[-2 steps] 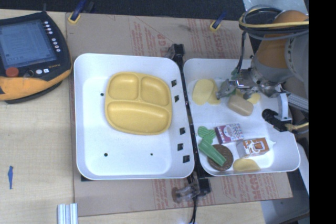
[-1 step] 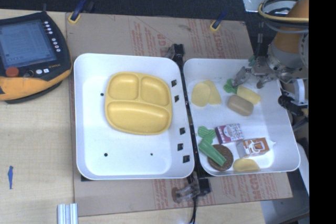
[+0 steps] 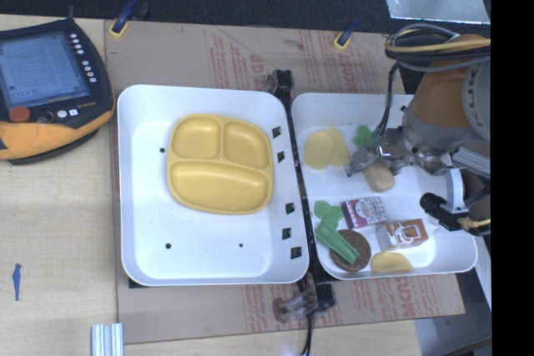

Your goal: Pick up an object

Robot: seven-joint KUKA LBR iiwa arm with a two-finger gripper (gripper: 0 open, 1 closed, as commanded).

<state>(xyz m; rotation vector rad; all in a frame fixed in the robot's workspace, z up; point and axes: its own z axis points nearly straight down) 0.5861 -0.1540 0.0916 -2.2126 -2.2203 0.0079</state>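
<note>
The pincer (image 3: 373, 163) is reaching in from the right side of the camera view and hanging low inside the right bin (image 3: 442, 263), with the grey arm (image 3: 446, 108) and its orange band rising behind it toward the right edge. Whether it is open or closed cannot be told from this angle: the metal tips are blurring into the things beneath them.

Just below the pincer, touching or nearly touching its tip, a small pale tan lump (image 3: 381, 178) is lying on the bin floor; nothing is visibly sitting between the tips. To the pincer's left a pale yellow round piece (image 3: 324, 149) is resting near the bin's left wall, and just above the pincer a small green piece (image 3: 364, 135) is showing. Further below it are lying a pink-and-white packet (image 3: 365, 212), a brown-and-white carton (image 3: 403, 233), a green toy (image 3: 333, 233) partly over a dark brown disc (image 3: 355, 250), and a yellow piece (image 3: 390, 263) at the bin's front wall.

Well to the pincer's left, the left bin (image 3: 142, 246) is holding a yellow divided plate (image 3: 222, 163). Far left, on the worktop (image 3: 50, 263), a teach pendant (image 3: 46, 87) with a lit screen is sitting.
</note>
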